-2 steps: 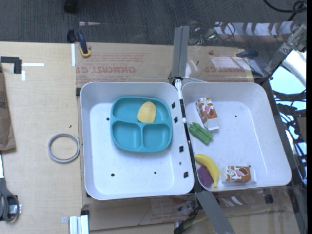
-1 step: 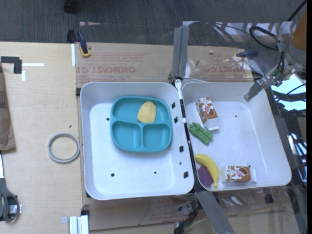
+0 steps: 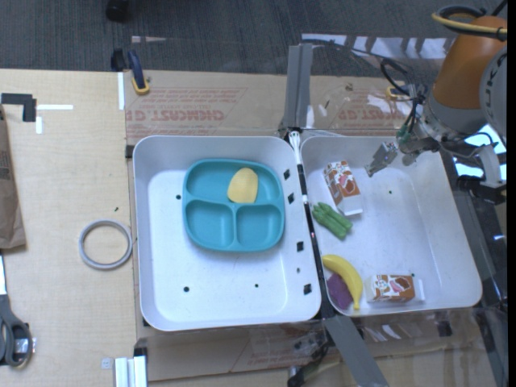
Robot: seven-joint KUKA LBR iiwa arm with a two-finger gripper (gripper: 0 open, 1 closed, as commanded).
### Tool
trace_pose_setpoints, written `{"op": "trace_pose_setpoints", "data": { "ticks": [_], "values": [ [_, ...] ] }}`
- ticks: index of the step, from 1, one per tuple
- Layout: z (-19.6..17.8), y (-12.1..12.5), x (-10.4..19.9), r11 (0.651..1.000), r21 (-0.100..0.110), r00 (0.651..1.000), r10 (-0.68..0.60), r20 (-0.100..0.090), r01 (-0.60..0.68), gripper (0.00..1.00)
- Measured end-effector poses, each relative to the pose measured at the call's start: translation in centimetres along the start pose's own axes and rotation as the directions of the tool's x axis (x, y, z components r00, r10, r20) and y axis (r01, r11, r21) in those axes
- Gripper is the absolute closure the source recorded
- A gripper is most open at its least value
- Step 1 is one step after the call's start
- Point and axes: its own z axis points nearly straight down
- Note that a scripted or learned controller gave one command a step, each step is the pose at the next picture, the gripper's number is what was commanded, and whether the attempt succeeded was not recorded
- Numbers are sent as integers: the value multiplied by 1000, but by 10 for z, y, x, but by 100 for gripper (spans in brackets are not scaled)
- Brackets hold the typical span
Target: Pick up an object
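I see the nearest object, a small printed carton [image 3: 342,187], lying flat in the right bin [image 3: 435,240], just left of my gripper [image 3: 385,156]; I cannot tell its jaw state. Nearby lie ridged green pods [image 3: 333,219] and a smooth curved banana [image 3: 345,276].

bench [image 3: 64,184] | bears left bin [image 3: 161,297], right bin [image 3: 451,240], tape ring [image 3: 106,243], scissors [image 3: 12,337]
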Motion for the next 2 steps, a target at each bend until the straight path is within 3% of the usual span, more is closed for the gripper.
{"op": "trace_pose_setpoints", "data": {
  "ticks": [1,2],
  "values": [
    [-2,4,38,971,-1,971,-239,2,239,0],
    [52,-18,76,916,-1,916,-400,1,400,0]
  ]
}}
